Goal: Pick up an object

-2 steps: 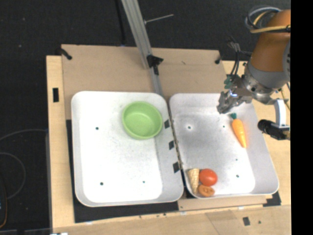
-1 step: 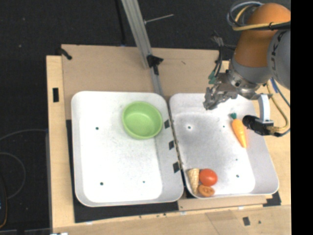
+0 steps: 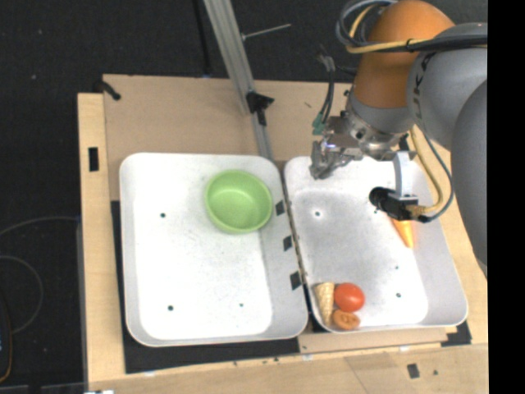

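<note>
My gripper (image 3: 326, 164) hangs over the far left corner of the right bin (image 3: 361, 245), below the orange band of the arm. Nothing shows between its fingers. At that bin's near edge lie a red tomato (image 3: 349, 296), a pale cone-shaped piece (image 3: 326, 296) beside it on the left, and a small orange piece (image 3: 345, 321) just below. An orange carrot-like piece (image 3: 404, 231) lies by the right wall, partly under a black cable fitting. A green bowl (image 3: 238, 201) stands upright in the left bin (image 3: 180, 286), toward its far right.
A slanted metal pole (image 3: 234, 56) rises behind the bins, ending in a black clamp near the left bin's far corner. Cables loop from the arm's wrist over the right bin's right side. The bench edge runs along the left and front.
</note>
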Action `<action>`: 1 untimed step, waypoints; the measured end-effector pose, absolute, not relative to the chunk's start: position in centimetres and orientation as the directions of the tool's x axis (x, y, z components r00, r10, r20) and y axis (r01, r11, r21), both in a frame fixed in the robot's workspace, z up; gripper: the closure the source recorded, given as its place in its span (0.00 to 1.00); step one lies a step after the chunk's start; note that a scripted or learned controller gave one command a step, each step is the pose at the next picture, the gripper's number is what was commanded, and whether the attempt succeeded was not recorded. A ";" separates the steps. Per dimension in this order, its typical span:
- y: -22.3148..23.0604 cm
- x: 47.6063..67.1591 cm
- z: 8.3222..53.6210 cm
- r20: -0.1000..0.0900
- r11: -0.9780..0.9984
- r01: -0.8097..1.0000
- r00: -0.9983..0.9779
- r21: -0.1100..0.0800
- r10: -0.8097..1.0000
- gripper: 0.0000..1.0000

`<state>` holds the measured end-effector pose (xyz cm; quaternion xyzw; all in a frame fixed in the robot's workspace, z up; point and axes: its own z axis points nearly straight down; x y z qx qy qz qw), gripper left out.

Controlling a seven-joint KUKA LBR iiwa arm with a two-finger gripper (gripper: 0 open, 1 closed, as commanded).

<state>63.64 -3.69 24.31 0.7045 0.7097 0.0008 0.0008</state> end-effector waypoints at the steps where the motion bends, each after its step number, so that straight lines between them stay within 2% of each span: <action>1: 2.0 64.2 23.4 0.000 0.007 1.000 -0.007 0.000 1.000 1.00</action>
